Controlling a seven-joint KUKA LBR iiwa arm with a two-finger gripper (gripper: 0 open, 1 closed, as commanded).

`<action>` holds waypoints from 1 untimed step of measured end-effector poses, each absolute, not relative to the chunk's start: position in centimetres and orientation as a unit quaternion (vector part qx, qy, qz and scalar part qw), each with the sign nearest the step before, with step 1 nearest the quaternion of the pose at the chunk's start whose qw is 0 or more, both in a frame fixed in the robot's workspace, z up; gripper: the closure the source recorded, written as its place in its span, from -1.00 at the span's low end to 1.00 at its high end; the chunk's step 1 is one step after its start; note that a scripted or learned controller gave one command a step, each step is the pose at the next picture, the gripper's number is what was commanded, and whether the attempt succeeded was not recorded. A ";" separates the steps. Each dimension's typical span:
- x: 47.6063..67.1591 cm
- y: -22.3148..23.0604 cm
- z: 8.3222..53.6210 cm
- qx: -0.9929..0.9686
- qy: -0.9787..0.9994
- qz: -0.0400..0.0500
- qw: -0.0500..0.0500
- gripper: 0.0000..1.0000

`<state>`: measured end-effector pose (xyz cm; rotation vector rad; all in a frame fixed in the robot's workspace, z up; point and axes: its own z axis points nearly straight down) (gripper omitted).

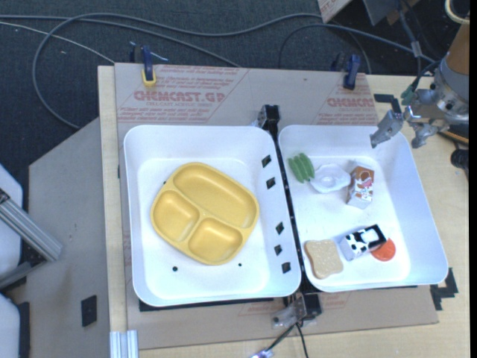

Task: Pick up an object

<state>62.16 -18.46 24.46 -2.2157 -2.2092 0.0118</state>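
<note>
— Bread slice [323,257] sits at the near edge of the right bin [425,200]. And the claw [402,127]?

— Open wide and empty, poised over that bin's far right corner, well apart from everything.

— Risks?

— Descending there, it would likely strike the rim or close on nothing.

— Count?

— Right bin: one bread slice, one cow toy [363,241], one orange disc [384,251], one carton [361,186], one clear cup [329,177], one green pod [302,167]. Left bin [138,200]: one yellow tray [204,212].

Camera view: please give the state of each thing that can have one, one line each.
Yellow tray: upright in left bin, compartments bare.
Toast slice: lying flat, right bin.
Small carton: lying on its side.
Green vegetable: lying flat.
End effector: above right bin's far corner, holding nothing.
</note>
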 end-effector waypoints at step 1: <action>62.4 -18.4 25.3 -0.707 -0.707 0.000 0.000 -1.00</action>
